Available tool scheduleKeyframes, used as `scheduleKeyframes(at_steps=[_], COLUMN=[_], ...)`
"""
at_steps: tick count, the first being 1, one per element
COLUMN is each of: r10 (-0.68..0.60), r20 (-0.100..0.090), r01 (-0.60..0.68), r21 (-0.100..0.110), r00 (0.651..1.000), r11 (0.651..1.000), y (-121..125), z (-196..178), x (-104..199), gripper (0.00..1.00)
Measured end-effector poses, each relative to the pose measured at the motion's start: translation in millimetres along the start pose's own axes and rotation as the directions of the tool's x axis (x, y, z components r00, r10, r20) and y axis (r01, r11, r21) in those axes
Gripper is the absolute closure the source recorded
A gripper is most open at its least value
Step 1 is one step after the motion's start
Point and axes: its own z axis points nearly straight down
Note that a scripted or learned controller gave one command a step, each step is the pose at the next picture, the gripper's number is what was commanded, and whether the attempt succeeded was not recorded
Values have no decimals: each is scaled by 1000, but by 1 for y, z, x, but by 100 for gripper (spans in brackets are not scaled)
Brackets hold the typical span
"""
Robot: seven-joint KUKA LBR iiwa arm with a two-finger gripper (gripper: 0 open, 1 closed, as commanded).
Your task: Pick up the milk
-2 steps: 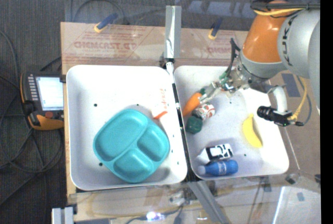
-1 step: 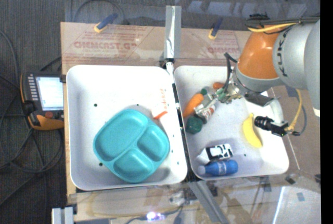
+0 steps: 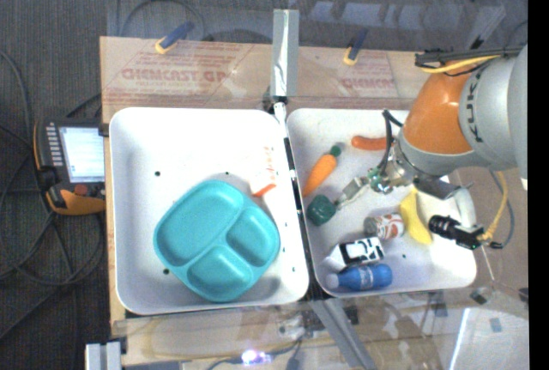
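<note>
Tool point(image 3: 375, 179): low in the right bin point(image 3: 343, 124), near mid-frame right; whether it is spread or pressed together cannot be told.
Carrot point(image 3: 318, 172): up-left of the tool, slanted.
Milk point(image 3: 361, 251): small black-and-white carton, lower part of the right bin, just above the blue bottle point(image 3: 364, 276).
Key relation: the milk lies below the tool and slightly left in the frame, well apart; its long axis runs nearly left-right.

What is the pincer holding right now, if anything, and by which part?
Nothing that can be seen. The pincer hangs in the right white bin between the orange toy carrot and the black-and-white milk carton, with no object between its fingers.
</note>
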Motion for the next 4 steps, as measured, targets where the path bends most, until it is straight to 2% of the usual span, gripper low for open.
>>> scheduleKeyframes(at_steps=[1,2,3,4], r10=[-12,-36,-83,-84], r20=[-5,-6,10,4], r01=[12,36,83,84], r21=[12,11,-11,-7], r00=[1000,999,997,996], r11=[1000,999,997,996], y=[-70,-50,-66,-74], z=[-43,-103,-38,-39], x=[28,37,17,6], gripper=[0,0,0,0])
